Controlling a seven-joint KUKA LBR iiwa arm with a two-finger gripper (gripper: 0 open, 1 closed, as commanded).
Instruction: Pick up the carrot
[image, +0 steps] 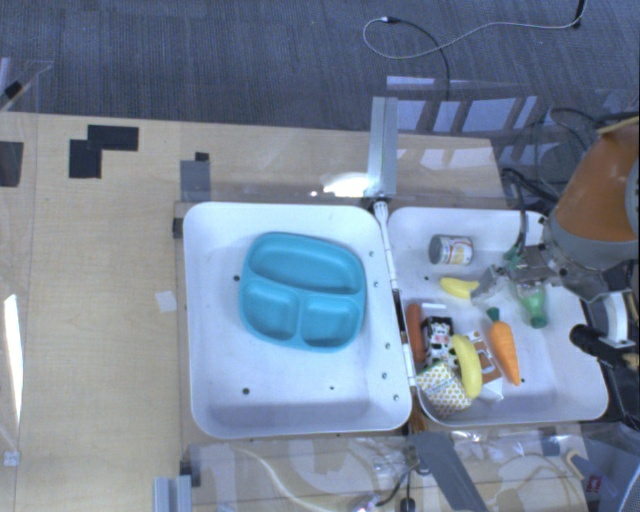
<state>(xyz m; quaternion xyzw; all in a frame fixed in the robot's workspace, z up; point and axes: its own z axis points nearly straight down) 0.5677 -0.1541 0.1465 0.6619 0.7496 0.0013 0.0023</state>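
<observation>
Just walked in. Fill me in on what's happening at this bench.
A grey and orange arm reaches in over the right bin, which holds a carrot, two bananas, a can, a green bottle and other small items. The carrot lies untouched on the bin floor. The left bin holds a blue tray.

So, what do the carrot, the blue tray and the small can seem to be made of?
Carrot: probably plastic, a toy; even orange, smooth, green tip.
Blue tray: likely moulded plastic; uniform matte blue, rounded compartments.
Small can: perhaps metal with a printed label; its end looks grey, but it is too small to be sure.
</observation>
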